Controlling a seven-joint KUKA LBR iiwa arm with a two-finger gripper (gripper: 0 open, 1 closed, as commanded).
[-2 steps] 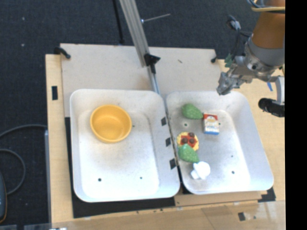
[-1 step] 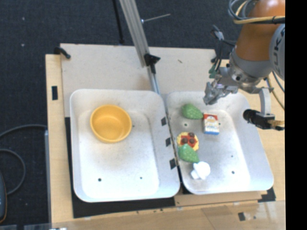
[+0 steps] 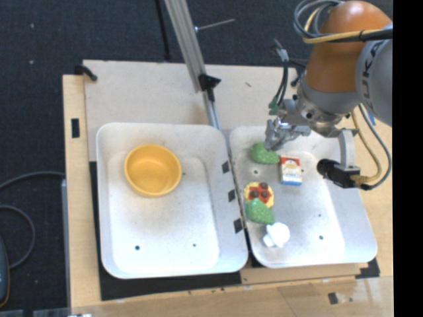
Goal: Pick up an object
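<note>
My gripper hangs low over the back left part of the right bin, just above and to the right of a green leafy toy. Whether it touches the toy is unclear. A small white and orange carton lies to the gripper's lower right. Further forward sit a yellow piece with red dots, a second green toy and a white crumpled item.
The left bin holds a yellow bowl. A slanted metal pole rises behind the bins, ending near the divider. A black fitting and cables hang at the arm's right side.
</note>
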